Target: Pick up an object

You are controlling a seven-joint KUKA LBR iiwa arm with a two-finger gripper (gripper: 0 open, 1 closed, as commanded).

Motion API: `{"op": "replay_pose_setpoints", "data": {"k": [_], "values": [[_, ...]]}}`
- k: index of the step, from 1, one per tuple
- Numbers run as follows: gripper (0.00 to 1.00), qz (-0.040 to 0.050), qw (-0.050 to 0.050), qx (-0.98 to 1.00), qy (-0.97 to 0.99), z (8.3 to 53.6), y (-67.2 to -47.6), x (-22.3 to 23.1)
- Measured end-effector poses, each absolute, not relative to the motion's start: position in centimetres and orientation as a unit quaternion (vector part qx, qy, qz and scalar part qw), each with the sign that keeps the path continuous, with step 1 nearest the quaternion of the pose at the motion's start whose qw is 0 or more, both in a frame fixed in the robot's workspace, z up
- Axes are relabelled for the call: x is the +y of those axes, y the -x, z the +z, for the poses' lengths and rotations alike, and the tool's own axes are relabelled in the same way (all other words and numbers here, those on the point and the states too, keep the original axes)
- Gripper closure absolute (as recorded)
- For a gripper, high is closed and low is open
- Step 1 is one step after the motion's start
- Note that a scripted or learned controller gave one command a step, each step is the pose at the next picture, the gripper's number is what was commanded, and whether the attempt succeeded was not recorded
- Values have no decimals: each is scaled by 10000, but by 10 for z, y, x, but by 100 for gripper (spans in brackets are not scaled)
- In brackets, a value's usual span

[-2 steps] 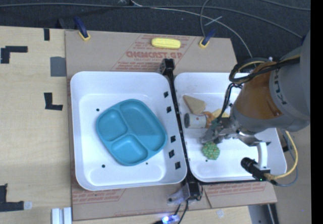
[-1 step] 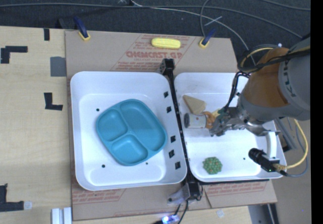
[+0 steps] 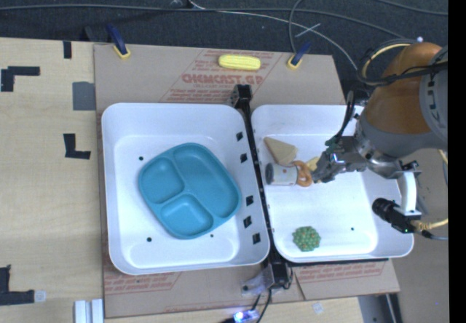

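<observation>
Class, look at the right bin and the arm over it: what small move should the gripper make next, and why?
Probably a short descent. The gripper sits low in the right bin, right beside the small grey and orange object below the tan wedge. Nothing is visibly between its fingers, so it should likely settle around that object before closing.

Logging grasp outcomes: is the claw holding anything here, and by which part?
Cannot be told. The claw sits low beside the small orange-and-grey object in the right bin.

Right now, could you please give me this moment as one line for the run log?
gripper: low in right bin, beside small grey-and-orange object | grasp: unconfirmed | left bin: blue divided plate | also right bin: tan wedge, green ball
</observation>
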State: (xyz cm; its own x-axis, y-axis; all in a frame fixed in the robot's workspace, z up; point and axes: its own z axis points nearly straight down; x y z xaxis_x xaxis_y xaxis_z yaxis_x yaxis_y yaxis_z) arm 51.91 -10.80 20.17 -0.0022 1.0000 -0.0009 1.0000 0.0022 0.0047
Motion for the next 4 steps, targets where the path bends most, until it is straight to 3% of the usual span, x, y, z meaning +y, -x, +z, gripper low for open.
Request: {"op": "replay_pose_setpoints", "data": {"k": [1, 4], "values": [[100, 12, 22, 7077, -7065, 255, -520, -108], [100, -8, -10, 7092, -7050, 233, -501, 66]]}}
